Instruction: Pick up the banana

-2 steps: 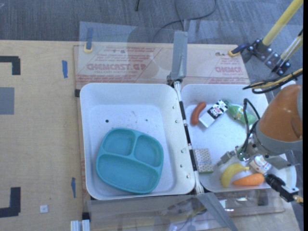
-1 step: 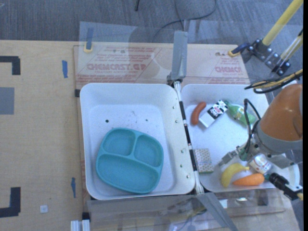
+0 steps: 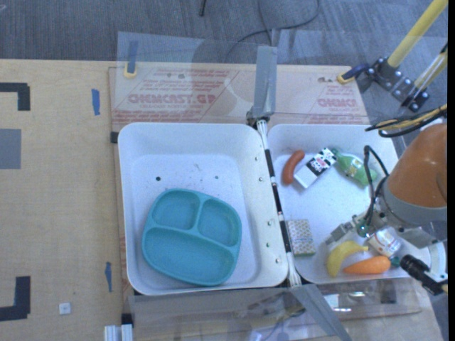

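The arm [image 3: 426,172] reaches in, end effector [image 3: 364,227] lowered.

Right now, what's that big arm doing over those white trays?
A robot arm reaches in over the right tray, its tool low, just above a banana near the tray's front edge. An orange carrot lies against the banana. I cannot tell that anything is gripped. A sausage, a small box, something green and a sponge also lie there. The left tray holds a teal divided plate.
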You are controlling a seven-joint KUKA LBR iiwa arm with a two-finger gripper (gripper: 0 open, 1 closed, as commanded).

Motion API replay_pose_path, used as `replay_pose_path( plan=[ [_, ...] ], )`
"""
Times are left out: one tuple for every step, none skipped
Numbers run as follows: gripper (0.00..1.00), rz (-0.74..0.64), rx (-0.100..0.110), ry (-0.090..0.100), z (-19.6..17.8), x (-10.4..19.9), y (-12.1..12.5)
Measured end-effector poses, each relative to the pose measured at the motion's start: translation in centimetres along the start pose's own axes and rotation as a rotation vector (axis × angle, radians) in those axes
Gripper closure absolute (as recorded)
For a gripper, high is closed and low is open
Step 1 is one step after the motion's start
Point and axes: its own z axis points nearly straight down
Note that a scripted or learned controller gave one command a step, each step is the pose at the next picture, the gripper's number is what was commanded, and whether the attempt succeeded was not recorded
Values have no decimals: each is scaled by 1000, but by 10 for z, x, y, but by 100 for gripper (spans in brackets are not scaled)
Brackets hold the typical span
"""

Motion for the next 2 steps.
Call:
replay_pose_path(
  plan=[
    [0,-60,1,-6,0,6,2],
    [100,-58,-4,-8,-11,5,2]
  ],
)
